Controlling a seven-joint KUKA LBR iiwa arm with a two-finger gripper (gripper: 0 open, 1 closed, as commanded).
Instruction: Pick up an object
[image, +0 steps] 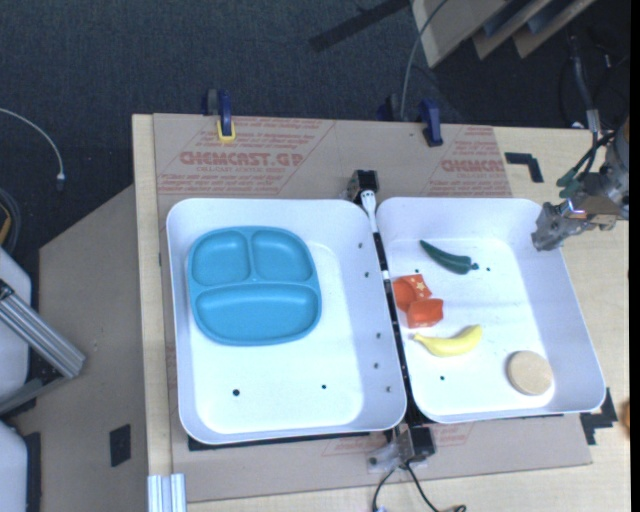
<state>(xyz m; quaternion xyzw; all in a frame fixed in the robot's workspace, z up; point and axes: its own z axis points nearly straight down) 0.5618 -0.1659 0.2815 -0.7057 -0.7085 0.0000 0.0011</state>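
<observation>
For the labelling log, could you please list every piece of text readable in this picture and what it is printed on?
"CHEMCAST GP", in red, on the brown board behind the left bin.
The same red print repeats on the board behind the right bin, cut off partway: "CHEMCAS".
A smaller red line under each print is too blurred to read.
No text is visible on the blue tray or the food items.

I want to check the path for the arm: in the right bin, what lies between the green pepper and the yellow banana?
In the camera view, two red-orange pieces lie between the green pepper and the yellow banana.
</observation>
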